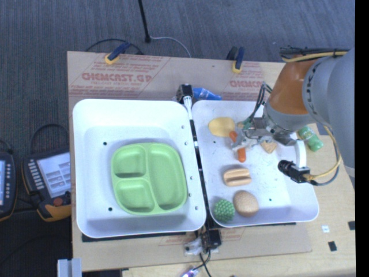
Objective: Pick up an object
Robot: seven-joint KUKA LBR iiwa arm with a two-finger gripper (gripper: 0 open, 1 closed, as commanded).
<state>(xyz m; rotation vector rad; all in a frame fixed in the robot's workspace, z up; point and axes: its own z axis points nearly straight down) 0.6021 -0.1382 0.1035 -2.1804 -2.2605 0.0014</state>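
My gripper reaches down into the right bin near its upper middle. Just left of it lie a small orange carrot piece and a yellow lemon-like object. A second orange piece sits right below the gripper. A tan wedge rests beside it on the right. Further forward are a hot dog bun, a brown potato-like lump and a green bumpy ball. Nothing can be seen held.
The left bin holds a green divided plate. A green object lies at the right bin's right edge, under the arm. A black cable fitting hangs over the right bin. Clamps hold the board's far edge.
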